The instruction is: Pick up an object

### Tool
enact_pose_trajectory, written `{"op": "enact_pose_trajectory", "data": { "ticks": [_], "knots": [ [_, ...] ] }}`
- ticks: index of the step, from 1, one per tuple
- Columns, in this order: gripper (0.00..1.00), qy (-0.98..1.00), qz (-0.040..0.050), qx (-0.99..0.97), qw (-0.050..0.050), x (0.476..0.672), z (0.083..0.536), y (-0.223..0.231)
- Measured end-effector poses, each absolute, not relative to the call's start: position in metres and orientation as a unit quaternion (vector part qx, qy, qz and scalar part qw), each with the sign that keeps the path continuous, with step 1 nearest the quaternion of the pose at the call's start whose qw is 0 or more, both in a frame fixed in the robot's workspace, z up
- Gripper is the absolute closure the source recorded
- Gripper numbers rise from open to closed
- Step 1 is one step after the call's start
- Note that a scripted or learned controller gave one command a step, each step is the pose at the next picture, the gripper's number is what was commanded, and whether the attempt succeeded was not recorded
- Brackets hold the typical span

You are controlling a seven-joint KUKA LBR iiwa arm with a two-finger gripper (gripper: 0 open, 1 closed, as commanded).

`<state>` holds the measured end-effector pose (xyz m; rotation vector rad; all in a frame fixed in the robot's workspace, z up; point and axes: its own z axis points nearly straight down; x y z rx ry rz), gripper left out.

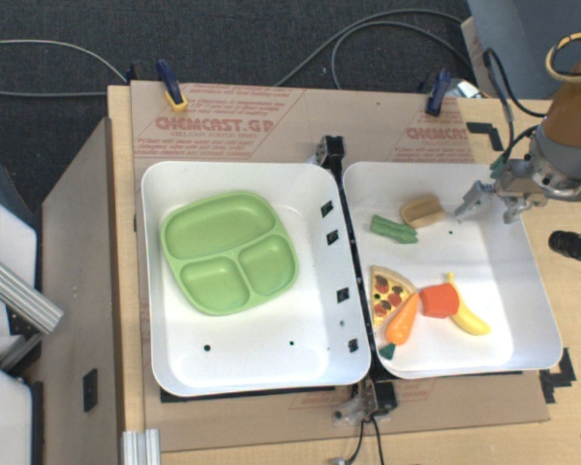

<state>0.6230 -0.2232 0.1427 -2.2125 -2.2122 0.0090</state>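
Observation:
The right bin (pixel 523 289) holds several toy foods. A tan bread piece (pixel 421 210) and a green pod (pixel 394 229) lie near its far side. A pizza slice (pixel 388 288), an orange carrot (pixel 402 320), a red fruit (pixel 440 300) and a yellow banana (pixel 471 321) cluster near its front. My gripper (pixel 491 204) hangs over the bin's far right corner, just right of the bread. It is open, with nothing between its fingers.
The left bin (pixel 165 347) carries a green divided plate (pixel 230 252). A black divider with clips (pixel 341 260) separates the bins. Clamps (pixel 172 90) and cables lie along the bench's far edge. The arm (pixel 566 134) reaches in from the right.

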Motion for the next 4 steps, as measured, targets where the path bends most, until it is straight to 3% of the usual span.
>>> {"op": "enact_pose_trajectory", "data": {
  "ticks": [1, 2, 4],
  "knots": [
    [0.0, -0.708, -0.0003, -0.706, 0.007, 0.623, 0.087, -0.219],
    [1.0, -0.709, 0.0013, -0.705, 0.006, 0.624, 0.097, -0.221],
    [1.0, -0.707, -0.0005, -0.707, -0.002, 0.614, 0.197, -0.223]
  ]
}}
